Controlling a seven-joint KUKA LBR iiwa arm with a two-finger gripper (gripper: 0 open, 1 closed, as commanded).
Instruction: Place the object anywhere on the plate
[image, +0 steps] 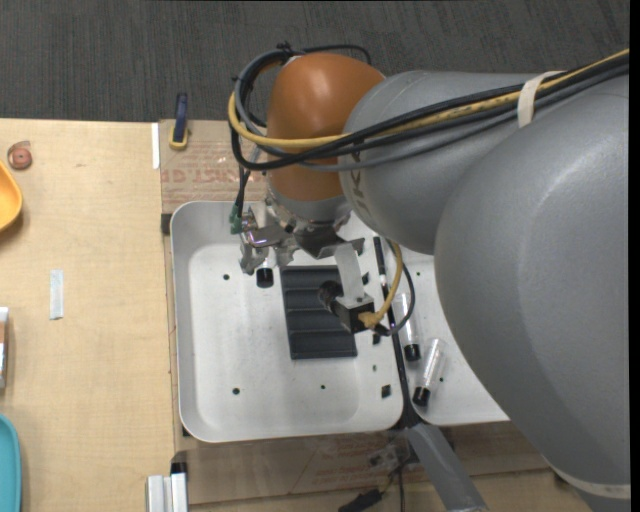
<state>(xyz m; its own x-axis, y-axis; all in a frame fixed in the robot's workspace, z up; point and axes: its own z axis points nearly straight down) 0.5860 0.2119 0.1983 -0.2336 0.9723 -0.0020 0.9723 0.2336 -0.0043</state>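
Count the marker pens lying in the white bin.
2. One marker pen lies at the bin's right side with its black cap toward the near edge; a second pen lies just above it, partly covered by a cable. The arm may hide more.

Arm over white bin

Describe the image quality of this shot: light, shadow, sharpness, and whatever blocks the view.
Camera view: even, soft overhead light with no hard glare; the white bin carries a faint shadow beside the dark ribbed block; the grey arm looms large and slightly soft on the right, covering much of the bench; the hand looks cluttered with cables.
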